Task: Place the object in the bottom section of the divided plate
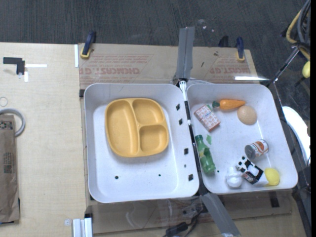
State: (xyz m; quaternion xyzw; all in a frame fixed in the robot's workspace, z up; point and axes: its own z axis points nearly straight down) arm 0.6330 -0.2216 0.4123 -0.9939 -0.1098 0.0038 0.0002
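- Bench (pixel 44 132): pale board carrying both bins, with a brown paper bag (pixel 7 167) lying at its far left edge, well apart from the work.
- Left bin (pixel 98 181): white and shallow, serving as the receiving side. It holds the plate and nothing else.
- Right bin (pixel 227 142): white and shallow, serving as the supply side. All loose items lie here, on the side the arm reaches from.
- Divided plate (pixel 121 132): yellow, lying flat near the middle of the left bin, with one long section on the left and two smaller ones on the right. All three are bare. The nearer small section is probably the "bottom" one.
- Green bottle (pixel 204 154): on its side along the right bin's left wall.
- Carrot (pixel 231 103): lying near the far wall.
- Small carton (pixel 207 117): just beside the carrot.
- Egg (pixel 247 115): near the carrot's tip.
- Can (pixel 257 148): tipped over.
- Lemon (pixel 272 176): in the near right corner.
- Black-and-white item (pixel 251 171) and white piece (pixel 233 180): near the lemon, too small to identify.
- Task's object: not specified; every candidate lies in the right bin, so the placing is not yet done.
- Pincer: whether spread or pressed together cannot be told.
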